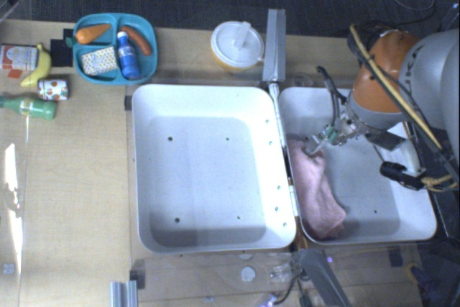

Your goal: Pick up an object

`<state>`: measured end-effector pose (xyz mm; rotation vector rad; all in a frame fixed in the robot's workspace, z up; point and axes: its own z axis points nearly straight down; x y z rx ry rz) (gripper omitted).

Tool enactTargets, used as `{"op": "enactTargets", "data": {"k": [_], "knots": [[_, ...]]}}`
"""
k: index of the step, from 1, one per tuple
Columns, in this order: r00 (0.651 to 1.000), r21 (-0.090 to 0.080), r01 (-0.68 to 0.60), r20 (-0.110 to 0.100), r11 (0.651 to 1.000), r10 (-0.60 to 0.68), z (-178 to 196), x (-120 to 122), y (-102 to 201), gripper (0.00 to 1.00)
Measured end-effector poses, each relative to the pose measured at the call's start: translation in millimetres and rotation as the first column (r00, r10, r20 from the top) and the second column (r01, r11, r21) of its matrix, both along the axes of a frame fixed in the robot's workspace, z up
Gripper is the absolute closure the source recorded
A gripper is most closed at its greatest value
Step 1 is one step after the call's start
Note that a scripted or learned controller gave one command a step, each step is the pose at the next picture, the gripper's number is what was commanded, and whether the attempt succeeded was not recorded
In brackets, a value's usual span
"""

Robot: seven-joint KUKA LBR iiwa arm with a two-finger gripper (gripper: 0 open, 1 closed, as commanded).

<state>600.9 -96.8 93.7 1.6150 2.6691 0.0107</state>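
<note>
- We see two shallow white bins side by side on the wooden bench (79, 190): the left bin (208, 169) and the right bin (374, 205).
- The arm (410, 75), grey with an orange band, reaches in from the right over the right bin.
- The gripper (321, 140) sits low in the upper left part of the right bin, just above the top end of a pink cloth (316, 190).
- We cannot tell how the gripper is set, nor whether it touches the cloth; the tip is too small and cluttered to read.
- The pink cloth lies crumpled along the left wall of the right bin, running from near the gripper down to the bin's lower left corner.
- Behind the bins, a white lidded cup (237, 45) stands on the bench near the divider post.
- At the upper left, a blue divided tray (147, 50) holds toy food items.
- Left of the tray, we note a banana (39, 67), a small can (53, 89) and a green bottle (29, 107), lying apart from both bins.
</note>
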Motion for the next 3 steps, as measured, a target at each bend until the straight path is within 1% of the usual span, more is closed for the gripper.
{"op": "enactTargets", "data": {"k": [1,2,3], "knots": [[0.993,-0.003,-0.115,0.000,0.993,0.115,0,6,1,0.00],[0.993,0.001,-0.116,0.004,0.993,0.116,12,8,4,1.00],[0.918,0.007,0.395,-0.018,0.919,-0.395,92,26,61,1.00]]}}
